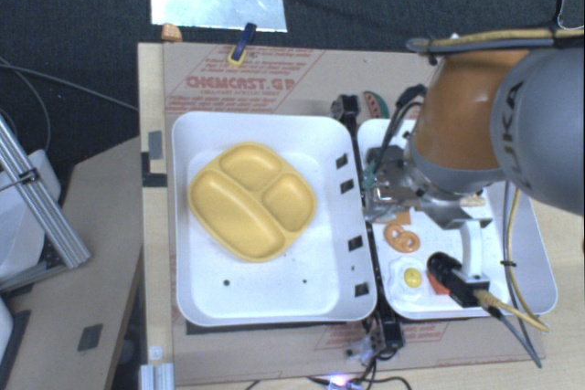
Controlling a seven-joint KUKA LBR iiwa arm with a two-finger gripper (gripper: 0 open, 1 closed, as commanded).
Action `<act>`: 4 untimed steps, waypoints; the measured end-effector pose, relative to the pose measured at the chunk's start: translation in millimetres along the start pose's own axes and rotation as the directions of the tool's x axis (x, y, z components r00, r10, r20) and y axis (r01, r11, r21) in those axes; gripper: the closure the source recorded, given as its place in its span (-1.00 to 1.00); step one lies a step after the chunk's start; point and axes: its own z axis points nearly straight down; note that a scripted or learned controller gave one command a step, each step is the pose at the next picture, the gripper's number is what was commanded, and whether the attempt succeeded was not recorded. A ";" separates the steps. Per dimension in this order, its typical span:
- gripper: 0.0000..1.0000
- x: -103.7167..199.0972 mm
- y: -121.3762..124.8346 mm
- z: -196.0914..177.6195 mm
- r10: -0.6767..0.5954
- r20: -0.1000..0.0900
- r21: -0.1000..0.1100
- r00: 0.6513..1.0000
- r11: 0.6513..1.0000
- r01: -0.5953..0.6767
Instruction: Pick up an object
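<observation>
1. One pincer (391,192) is seen at the end of the grey and orange arm (475,123), low over the inner side of the right bin (539,288). It is mostly covered by the wrist, so it cannot be told whether it is open or closed. Nothing is seen to be held in it.
2. The step in hand is judged to be the approach: the pincer is placed over the bin, but no object is lifted yet.
3. Just beside the pincer, toward the near edge of the bin, a small orange pretzel (401,238) is lying flat on the white floor. It is taken as the most likely object to be picked. It seems to be apart from the pincer, not touching it.
4. A toy fried egg (410,277) is found a little further out, near the pretzel and close to the near inner corner of the bin.
5. For the next move, the pincer would have to be brought right above the pretzel, lowered to the floor and closed on it. As the pretzel is flat and thin, a slipped grip is to be feared.
6. In the left bin (183,224) a yellow divided plate (251,201) is placed, well apart from the pincer.
</observation>
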 end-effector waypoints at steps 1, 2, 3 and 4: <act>1.00 46.0 0.3 -30.1 0.000 0.000 0.000 1.000 1.000 0.000; 1.00 39.7 4.9 76.4 0.009 0.003 0.013 1.000 1.000 -0.009; 1.00 -21.2 124.0 69.2 0.011 0.005 -0.008 1.000 1.000 -0.011; 1.00 4.0 41.1 -24.8 0.003 -0.001 -0.001 1.000 1.000 -0.003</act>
